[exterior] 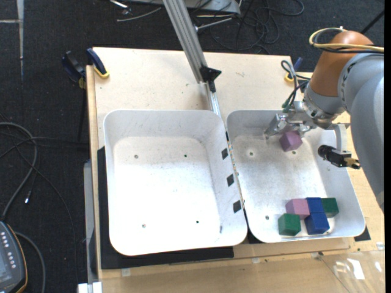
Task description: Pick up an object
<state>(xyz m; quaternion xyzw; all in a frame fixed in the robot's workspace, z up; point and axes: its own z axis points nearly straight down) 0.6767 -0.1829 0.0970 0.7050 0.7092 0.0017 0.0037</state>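
A purple block (291,141) hangs pinched in the gripper (289,133) over the right bin (269,182), right of frame centre. It looks light, rigid and smooth, best held on opposite flat faces. More blocks (308,215) cluster at the bin's lower right; cables sprawl across the dark floor (43,163).

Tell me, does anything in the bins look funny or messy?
Nothing looks broken or spilled. One purple block sits apart near the top of the right bin, right under the robot's hand, tipped at an angle. The other blocks huddle in that bin's bottom corner.
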